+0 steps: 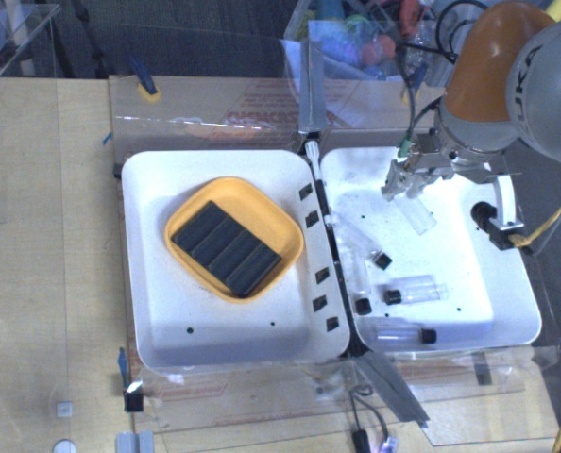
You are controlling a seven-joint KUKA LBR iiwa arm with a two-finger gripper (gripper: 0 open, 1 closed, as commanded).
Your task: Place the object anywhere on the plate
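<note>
- Nearest the camera, the table [35, 281] edge fronts two bins.
- Left bin [148, 338]: yellow plate [191, 206] bearing a dark ridged slab.
- Right bin [507, 300]: clear tubes [417, 291] with black caps, probably the object; light, slick, best pinched mid-body.
- Gripper [400, 182] hovers above; I cannot tell its state.

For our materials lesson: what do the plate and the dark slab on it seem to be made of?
Plate: probably plastic, smooth, evenly yellow with a soft sheen. Slab: matte black with parallel ridges, perhaps rubber or foam; the view cannot settle which.

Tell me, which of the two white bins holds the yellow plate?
The left bin; the yellow plate lies in it, bearing a dark ridged slab.
</note>
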